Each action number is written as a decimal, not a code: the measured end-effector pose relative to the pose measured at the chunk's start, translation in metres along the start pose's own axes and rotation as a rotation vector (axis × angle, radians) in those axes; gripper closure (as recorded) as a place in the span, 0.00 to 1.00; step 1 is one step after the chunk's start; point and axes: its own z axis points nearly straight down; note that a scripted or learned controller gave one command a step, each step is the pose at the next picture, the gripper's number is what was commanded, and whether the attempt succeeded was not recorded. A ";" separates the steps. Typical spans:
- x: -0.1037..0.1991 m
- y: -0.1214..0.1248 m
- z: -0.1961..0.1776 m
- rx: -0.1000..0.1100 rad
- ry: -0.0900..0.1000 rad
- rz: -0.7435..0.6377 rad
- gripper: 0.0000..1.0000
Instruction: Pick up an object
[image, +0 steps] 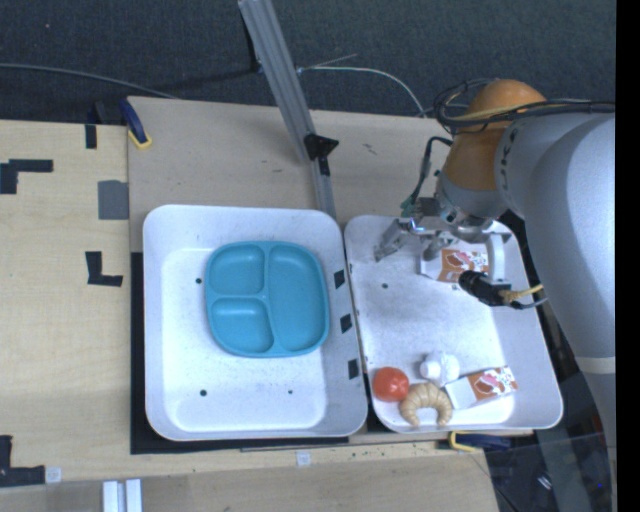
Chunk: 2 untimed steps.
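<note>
Red-and-white snack packet (461, 264) lies at the right white bin's (420, 310) far edge, just beside my two-finger gripper (425, 238); I cannot tell the gripper's state from this view.

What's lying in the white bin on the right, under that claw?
In the right bin: a tomato, a croissant, a small white piece and a packet. Another packet lies partly covered by the claw.
</note>
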 end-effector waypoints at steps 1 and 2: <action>0.001 -0.001 0.018 -0.004 -0.001 0.000 0.00; 0.002 0.000 0.007 -0.006 -0.002 -0.002 1.00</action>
